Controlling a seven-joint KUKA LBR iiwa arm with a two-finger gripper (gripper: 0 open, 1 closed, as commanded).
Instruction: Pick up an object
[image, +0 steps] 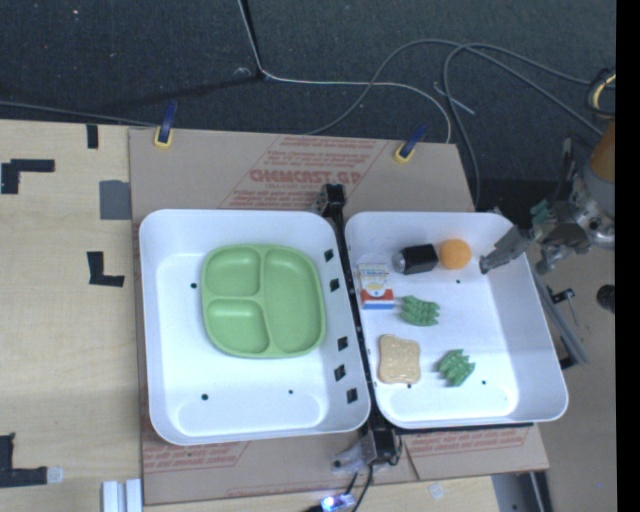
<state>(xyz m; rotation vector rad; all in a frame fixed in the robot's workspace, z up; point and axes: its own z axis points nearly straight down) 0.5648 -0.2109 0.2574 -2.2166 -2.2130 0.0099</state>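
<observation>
Bench (60, 300): two white bins.
Right bin (520, 330): small orange ball (455, 253) (beside a black cylinder (417, 259)).
Gripper (520, 245): over bin's right rim; fingers' state unclear.

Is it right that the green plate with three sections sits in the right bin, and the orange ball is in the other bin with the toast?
Not quite. The camera view shows the green plate in the left bin, not the right one. The orange ball and the toast are together in the right bin.
</observation>
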